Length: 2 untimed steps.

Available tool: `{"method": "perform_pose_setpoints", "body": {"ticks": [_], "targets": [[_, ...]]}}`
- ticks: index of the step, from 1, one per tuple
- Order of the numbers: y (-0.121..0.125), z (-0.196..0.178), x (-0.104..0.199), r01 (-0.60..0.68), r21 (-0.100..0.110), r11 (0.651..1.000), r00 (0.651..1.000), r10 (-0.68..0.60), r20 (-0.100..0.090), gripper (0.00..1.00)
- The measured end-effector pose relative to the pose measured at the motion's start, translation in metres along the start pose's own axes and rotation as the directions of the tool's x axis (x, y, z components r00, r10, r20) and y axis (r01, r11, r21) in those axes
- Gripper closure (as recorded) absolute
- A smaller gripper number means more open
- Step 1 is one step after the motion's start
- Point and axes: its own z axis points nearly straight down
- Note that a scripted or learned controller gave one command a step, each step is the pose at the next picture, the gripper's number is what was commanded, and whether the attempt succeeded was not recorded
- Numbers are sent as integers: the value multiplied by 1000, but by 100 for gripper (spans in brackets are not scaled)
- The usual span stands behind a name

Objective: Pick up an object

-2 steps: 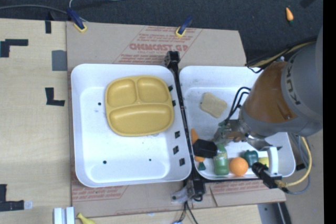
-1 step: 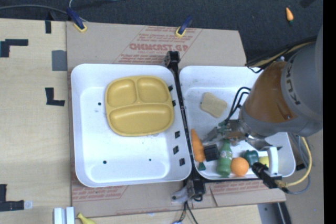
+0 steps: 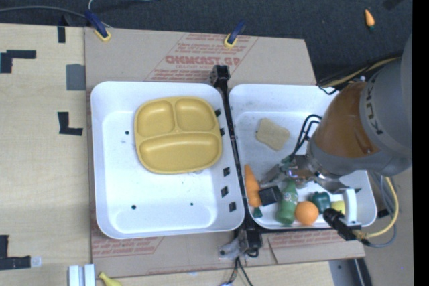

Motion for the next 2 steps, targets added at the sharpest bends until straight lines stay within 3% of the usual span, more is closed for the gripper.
{"method": "perform_pose_setpoints", "body": {"ticks": [1,2], "targets": [[1,-10,-1,-1,-4,1000,1000,1,4,100],[4,-115,44,0,0,1000,1000,0,2,100]]}}
